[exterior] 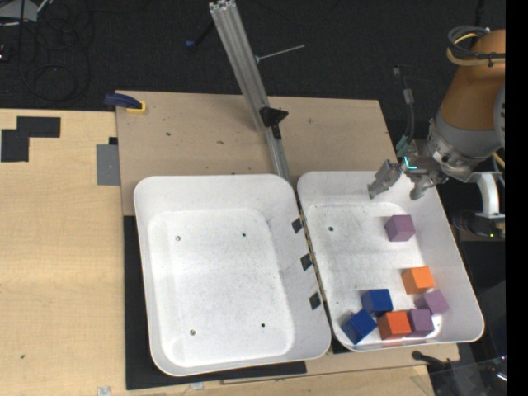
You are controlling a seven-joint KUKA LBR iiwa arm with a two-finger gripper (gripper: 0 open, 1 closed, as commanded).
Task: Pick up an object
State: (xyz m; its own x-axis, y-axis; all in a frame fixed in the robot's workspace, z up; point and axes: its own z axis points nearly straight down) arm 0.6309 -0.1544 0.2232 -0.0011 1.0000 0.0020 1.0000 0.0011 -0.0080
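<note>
The gripper (403, 181) hangs over the far edge of the right bin (346, 254), its two grey metal fingers (383, 179) spread wide apart with nothing between them; a small teal light glows at their base. Above it the arm's smooth orange band (474, 85) meets a grey wrist. Both bins are shallow white plastic trays with rounded corners and a faintly speckled floor, set side by side and touching along a seam with black clips (304, 261). The left bin (165, 221) shows only a few dark dots. In the right bin lie small matte cubes: a lone purple block (400, 228) near the fingers, an orange block (418, 280) further forward, and a tight cluster at the near corner of two blue blocks (368, 313), another orange one (395, 324) and two purple ones (428, 312). The surface (190, 139) is pale brown board, and a ribbed aluminium rail (244, 64) slants across it toward the bins.
</note>
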